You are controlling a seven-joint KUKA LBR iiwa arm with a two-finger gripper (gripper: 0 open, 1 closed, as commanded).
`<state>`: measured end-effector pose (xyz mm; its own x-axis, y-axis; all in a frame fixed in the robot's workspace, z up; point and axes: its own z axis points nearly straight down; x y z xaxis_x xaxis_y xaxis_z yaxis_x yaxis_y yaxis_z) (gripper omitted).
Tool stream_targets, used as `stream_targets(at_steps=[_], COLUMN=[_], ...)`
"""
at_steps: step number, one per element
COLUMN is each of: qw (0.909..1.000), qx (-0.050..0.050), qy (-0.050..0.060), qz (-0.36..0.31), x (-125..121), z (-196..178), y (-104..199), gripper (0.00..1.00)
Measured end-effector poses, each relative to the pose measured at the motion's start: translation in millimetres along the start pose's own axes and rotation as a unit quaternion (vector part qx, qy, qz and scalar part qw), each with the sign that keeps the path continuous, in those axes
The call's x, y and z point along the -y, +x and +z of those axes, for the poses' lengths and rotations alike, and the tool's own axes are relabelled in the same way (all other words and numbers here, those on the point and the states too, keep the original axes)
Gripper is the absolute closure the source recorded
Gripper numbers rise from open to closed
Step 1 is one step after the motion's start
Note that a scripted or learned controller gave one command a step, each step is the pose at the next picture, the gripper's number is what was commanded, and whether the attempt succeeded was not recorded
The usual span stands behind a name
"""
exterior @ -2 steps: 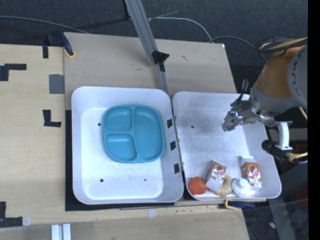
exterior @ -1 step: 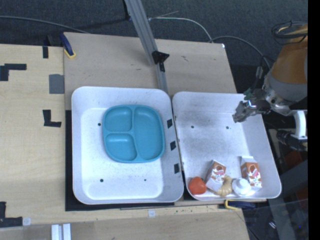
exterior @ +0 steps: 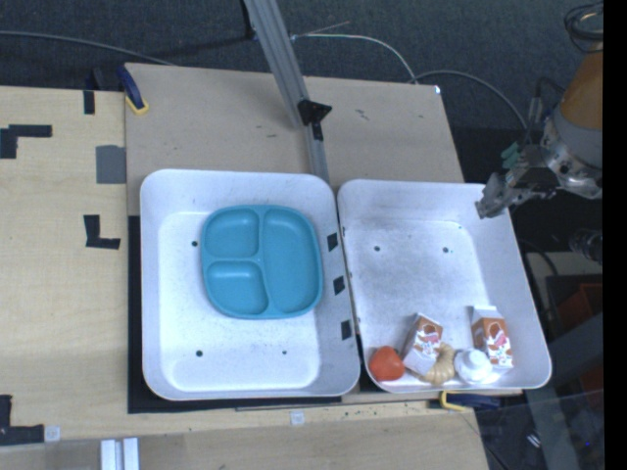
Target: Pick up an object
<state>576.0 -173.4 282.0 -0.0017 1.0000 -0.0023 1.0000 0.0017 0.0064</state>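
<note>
Objects cluster at the near edge of the right bin [exterior: 411, 213]: red ball [exterior: 387, 363], two small cartons [exterior: 423, 344] [exterior: 492, 338], white cap [exterior: 476, 365]. Gripper [exterior: 493, 199] hangs over the bin's far right corner, grasping nothing visible; opening indeterminate. Left bin [exterior: 171, 351] contains a blue divided plate [exterior: 262, 260].

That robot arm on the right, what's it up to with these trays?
The arm's gripper hangs at the upper right rim of the right bin, holding nothing. It is meant to pick up an object. The candidates sit in a cluster along that bin's near edge: a red ball-like thing, two small cartons, and a white round piece. The left bin holds a blue divided plate.
</note>
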Motion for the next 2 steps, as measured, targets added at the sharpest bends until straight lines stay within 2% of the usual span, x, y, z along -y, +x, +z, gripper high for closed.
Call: stream_targets(at_steps=[1, 2], qw=[1.0000, 1.0000], qx=[-0.002, -0.002], qy=[0.003, 0.004], qz=[-0.002, -0.002], x=[-11, -17], z=[-1, 18], y=[47, 103], gripper=[1.00, 1.00])
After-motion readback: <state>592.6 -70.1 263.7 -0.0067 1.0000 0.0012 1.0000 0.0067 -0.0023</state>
